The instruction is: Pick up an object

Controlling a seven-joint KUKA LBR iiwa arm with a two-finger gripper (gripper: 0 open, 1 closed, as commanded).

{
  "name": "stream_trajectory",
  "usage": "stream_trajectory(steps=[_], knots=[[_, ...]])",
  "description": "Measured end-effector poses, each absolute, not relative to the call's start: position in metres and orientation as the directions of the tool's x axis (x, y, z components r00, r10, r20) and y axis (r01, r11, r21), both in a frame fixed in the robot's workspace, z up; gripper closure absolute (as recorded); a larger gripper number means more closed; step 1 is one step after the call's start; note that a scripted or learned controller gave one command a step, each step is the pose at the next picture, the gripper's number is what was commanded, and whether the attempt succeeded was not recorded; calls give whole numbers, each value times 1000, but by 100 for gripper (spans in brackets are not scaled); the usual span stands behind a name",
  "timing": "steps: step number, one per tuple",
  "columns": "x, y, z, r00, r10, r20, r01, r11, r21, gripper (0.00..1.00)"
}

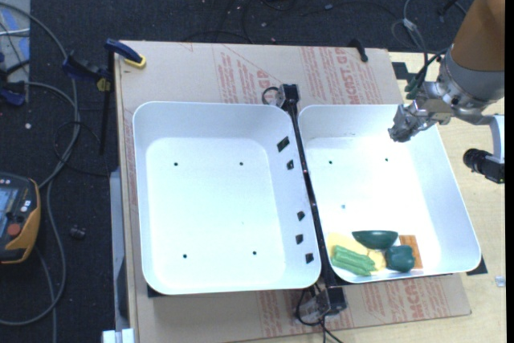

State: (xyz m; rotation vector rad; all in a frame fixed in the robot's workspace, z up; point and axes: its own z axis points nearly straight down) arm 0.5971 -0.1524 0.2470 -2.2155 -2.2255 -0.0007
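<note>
The gripper hung over the far right corner of the right bin; whether it was clenched or released could not be told. Well apart, at the bin's near edge, lay a green bowl, a green pickle, a teal block and an orange card. The left bin sat beside it on the surface.

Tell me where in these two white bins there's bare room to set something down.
The left shallow white bin shows bare floor wall to wall. In the right shallow white bin, the upper and middle floor is free, with the gripper at its top right. Its near edge is crowded: a dark green bowl, a light green ridged piece, a teal lump.
</note>
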Motion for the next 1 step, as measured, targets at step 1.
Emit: stream_trajectory(steps=[1], knots=[[609, -106, 234, -4, 1000, 1, 1000, 4, -1, 100]])
